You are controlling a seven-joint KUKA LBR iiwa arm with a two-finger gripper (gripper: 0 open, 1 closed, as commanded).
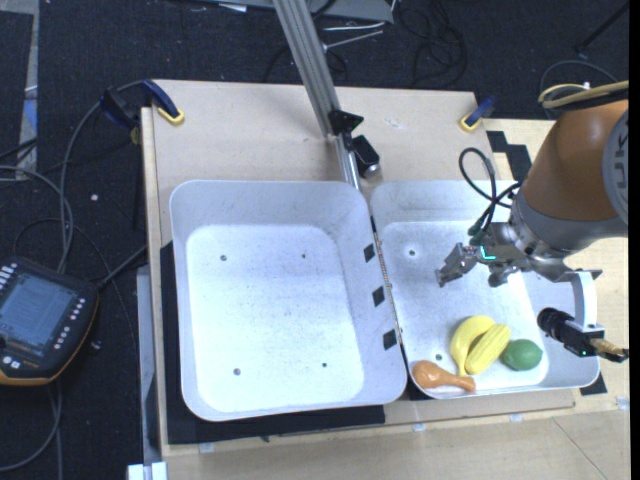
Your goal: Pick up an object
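My gripper hangs over the middle of the right bin, reaching in from the right under the orange wrist band. Its fingers are spread apart with nothing between them. Below it, near the bin's front edge, lie a yellow banana bunch, a green round fruit to its right, and an orange spoon-shaped piece to its left. The gripper stands clearly above and behind these objects, touching none of them.
The left bin lies beside the right one, separated by a ridge with black clips. A slanted metal pole rises from the back. A teach pendant lies off the bench at far left.
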